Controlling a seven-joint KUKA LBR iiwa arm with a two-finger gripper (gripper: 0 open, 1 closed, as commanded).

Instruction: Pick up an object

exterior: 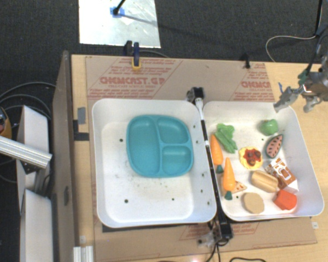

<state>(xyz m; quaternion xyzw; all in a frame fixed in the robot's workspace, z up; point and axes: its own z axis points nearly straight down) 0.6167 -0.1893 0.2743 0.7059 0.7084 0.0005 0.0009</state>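
Toy food (253, 171) in right bin (311, 162), teal plate (159, 146) in left bin (112, 168)

Red "CHEMCAST GP" lettering repeats across the brown protective sheet (153, 75) under the bins.

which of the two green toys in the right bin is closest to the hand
The round green one, near the right bin's far corner, just below the hand. The other green toy, the leafy one, lies farther left, beside the carrot.
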